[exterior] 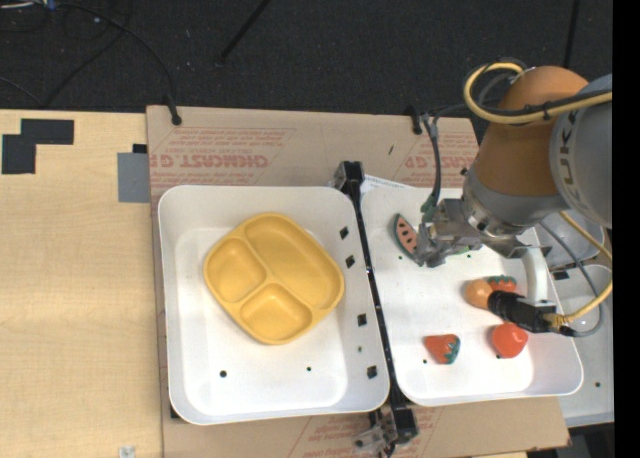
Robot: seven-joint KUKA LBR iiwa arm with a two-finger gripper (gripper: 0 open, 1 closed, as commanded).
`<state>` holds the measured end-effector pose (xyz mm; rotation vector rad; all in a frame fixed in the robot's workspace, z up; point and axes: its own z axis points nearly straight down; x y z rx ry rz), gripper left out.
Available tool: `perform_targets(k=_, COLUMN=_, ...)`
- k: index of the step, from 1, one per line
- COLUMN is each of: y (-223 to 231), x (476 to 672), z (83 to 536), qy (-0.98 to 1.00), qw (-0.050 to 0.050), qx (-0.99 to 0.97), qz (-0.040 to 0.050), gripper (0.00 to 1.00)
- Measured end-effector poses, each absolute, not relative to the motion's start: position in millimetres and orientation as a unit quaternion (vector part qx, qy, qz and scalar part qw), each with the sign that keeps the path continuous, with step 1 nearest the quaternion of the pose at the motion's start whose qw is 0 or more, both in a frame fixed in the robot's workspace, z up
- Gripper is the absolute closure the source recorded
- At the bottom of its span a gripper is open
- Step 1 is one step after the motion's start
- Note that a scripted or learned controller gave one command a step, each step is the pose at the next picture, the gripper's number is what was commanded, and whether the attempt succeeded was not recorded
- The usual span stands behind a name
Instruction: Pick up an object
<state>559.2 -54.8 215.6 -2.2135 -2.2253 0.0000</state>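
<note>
The arm comes in from the right, its thick grey body bent over so the orange band sits high above the wrist, with a yellow cable looped over the top of it. Below the band the grey wrist narrows and angles down and to the left. At its end the hand (432,248) points downward, low and close to the surface beneath it. Its dark fingers are bunched in shadow, and their spacing can't be made out from here.
</note>
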Motion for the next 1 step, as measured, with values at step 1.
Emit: perform_targets(k=1, y=-5.8, x=561.3, z=227.9, qy=-0.709, qw=0.001, qx=-0.705, qz=0.0001, gripper=1.00)
